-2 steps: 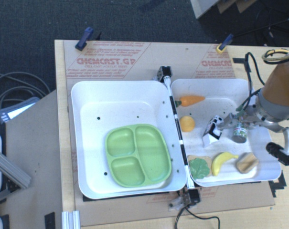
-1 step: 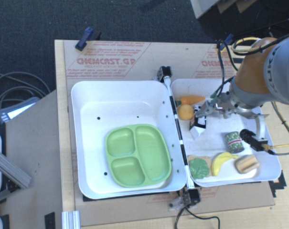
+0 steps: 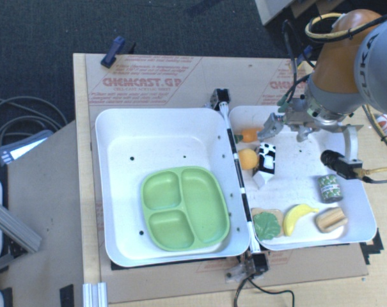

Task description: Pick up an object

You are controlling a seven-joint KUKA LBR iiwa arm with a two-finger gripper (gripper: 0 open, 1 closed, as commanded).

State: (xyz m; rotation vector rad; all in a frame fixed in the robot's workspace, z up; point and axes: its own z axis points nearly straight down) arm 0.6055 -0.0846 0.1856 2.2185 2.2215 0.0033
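Observation:
My gripper (image 3: pixel 286 130) hangs over the back of the right bin (image 3: pixel 356 197), open, with nothing between its fingers. Just left of and below it lie a small orange piece (image 3: pixel 249 135), an orange ball (image 3: pixel 247 158) and a black-and-white patterned block (image 3: pixel 266 158). Along the bin's front sit a green leafy toy (image 3: pixel 267 225), a yellow banana (image 3: pixel 297 215) and a tan bread roll (image 3: pixel 329 219). A green patterned can (image 3: pixel 329 187) stands near the right wall.
The left bin (image 3: pixel 116 139) holds a green divided plate (image 3: pixel 181 207). A black clip (image 3: pixel 220 97) sits where the bins meet at the back. A black part with a cable (image 3: pixel 339 163) juts from the arm above the can.

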